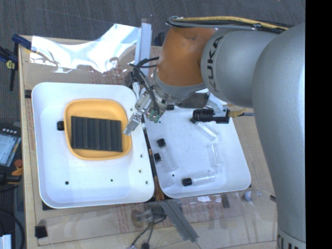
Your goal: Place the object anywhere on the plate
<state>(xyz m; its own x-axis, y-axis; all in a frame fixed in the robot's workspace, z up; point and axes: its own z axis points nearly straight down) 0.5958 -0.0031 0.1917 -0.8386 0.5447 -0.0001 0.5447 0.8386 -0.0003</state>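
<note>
Ok, status from my remote seat: the black ribbed slab [97, 134] lay flat on the yellow plate [96, 105], covering most of its well, long side running left to right. The plate sat in the left bin [88, 193], toward the bin's upper half. A small black piece [60, 125] lay in that bin just beside the plate's left rim. The arm [249, 61] reached in from the right across the right bin [231, 165], orange band [181, 56] above the wrist. The pincer [134, 122] hung at the seam between the two bins, tip just beside the plate's right rim and near the slab's upper right corner. I couldn't tell whether the pincer was open or closed, and I saw nothing in it. In the right bin, two small black bits [161, 142] [157, 157] lay near its left wall, one below the other. Clear tubes [215, 157] lay further right, well apart from the plate, and one tube with a black cap [187, 181] sat near the bin's lower edge. A crumpled shiny sheet [93, 51] lay on the counter [93, 219] behind the left bin.
</note>
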